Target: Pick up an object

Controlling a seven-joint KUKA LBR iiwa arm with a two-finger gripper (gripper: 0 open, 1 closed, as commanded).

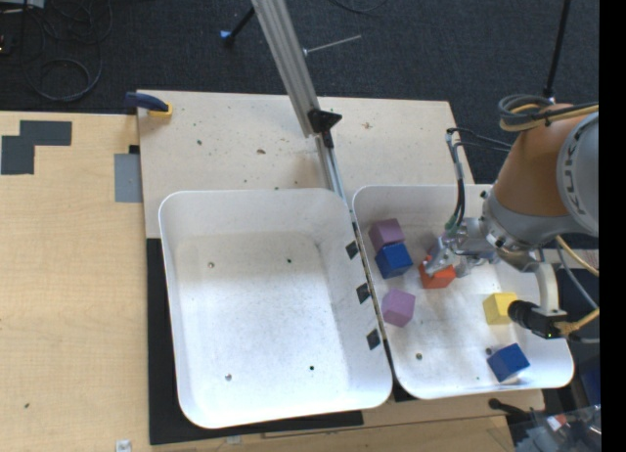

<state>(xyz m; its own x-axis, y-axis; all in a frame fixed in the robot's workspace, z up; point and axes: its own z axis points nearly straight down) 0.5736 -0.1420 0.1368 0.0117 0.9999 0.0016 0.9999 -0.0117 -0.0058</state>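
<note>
In the right bin lie several small blocks. An orange block rests near the bin's middle, and my gripper is low over it, right at its upper edge. I cannot tell whether the block is gripped or only touched. To the left, a purple block leans against a blue block, with another purple block below them. A yellow block and a second blue block lie to the lower right.
The left bin adjoins the right one along a shared rim with black clips. A slanted aluminium post rises behind the bins. The arm's grey and orange body overhangs the right bin's far right side.
</note>
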